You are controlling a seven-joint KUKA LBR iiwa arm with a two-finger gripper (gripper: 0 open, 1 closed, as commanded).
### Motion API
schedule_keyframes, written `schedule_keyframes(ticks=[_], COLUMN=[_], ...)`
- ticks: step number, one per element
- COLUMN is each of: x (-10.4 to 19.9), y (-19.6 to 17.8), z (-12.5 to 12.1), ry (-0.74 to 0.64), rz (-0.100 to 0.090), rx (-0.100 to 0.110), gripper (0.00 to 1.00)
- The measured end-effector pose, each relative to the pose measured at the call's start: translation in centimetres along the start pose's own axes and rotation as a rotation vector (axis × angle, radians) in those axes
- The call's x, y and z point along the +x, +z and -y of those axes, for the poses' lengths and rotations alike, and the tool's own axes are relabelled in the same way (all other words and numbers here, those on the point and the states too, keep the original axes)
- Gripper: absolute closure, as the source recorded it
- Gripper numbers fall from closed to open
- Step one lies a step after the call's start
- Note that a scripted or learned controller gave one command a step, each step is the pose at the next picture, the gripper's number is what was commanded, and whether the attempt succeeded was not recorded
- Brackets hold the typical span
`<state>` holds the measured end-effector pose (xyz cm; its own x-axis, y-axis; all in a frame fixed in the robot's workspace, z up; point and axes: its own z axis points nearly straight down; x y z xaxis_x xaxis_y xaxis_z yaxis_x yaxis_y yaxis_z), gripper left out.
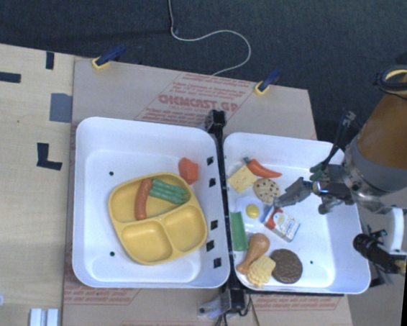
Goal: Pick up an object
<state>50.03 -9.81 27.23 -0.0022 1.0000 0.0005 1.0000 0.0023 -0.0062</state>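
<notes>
Gripper (292, 193) hangs over the right bin (322, 269), tip just above the small carton (282, 224); can't tell from this angle what state it's in, so don't assume a grasp. Carton lies flat mid-bin, white w/ red and blue print, beside the cookie (266, 190). You'd judge it light, stiff-ish, maybe crushable; take it across the short sides.

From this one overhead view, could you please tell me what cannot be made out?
- Gripper: its dark fingertips blur together over the right bin, so open or shut is unclear.
- Small carton: print too small to read.
- Arm: cut off by the right edge.
- Green strip: too small to identify.
</notes>
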Motion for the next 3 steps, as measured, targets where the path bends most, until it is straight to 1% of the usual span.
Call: schedule_keyframes(ticks=[1,2,3], x=[0.6,-0.2,-0.1], y=[6.6,12.9,18.5], z=[0.1,0.2,0.3], ry=[0.001,0.002,0.002], rz=[-0.001,-0.001,-0.001], rx=[0.008,0.008,0.004], gripper=[0.0,0.0,0.0])
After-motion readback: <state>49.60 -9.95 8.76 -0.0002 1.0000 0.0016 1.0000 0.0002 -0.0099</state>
